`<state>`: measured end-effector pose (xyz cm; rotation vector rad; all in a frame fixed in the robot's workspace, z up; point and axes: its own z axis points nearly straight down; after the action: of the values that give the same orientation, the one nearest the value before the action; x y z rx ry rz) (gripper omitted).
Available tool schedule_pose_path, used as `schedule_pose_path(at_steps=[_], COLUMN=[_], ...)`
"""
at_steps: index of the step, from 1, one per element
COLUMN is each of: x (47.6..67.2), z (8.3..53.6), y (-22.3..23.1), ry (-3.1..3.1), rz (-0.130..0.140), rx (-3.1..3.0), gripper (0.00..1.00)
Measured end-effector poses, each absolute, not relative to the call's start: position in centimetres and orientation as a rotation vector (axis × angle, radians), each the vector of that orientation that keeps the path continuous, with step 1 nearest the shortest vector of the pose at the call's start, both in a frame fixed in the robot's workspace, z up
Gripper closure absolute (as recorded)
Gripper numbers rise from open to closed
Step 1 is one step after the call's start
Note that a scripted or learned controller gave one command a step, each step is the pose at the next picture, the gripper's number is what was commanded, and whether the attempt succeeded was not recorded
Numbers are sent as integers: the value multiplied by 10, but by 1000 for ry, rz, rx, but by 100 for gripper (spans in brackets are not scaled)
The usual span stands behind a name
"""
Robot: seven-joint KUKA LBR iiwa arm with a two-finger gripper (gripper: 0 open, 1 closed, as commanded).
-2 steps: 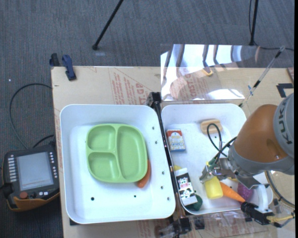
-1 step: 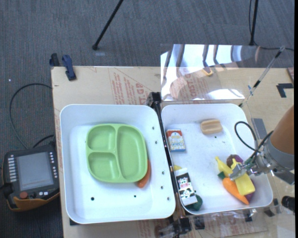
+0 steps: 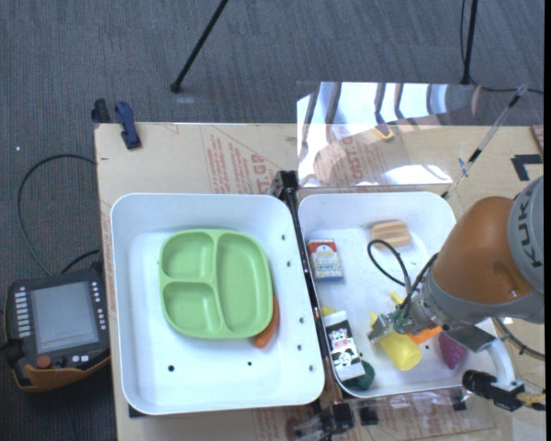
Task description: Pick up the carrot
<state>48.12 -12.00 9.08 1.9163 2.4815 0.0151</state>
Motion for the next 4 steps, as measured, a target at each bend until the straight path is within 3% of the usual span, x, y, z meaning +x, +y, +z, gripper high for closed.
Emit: schedule_pose_path(at_steps=[1, 2, 3, 4], x=[479, 478, 495, 492], z=[260, 85, 288, 282], y=[-167, -177, -213, -212], ry=[2748, 2811, 2901, 2912], rz=[3, 3, 1, 2], rx=[1505, 1412, 1164, 1173], gripper=[100, 100, 100, 0])
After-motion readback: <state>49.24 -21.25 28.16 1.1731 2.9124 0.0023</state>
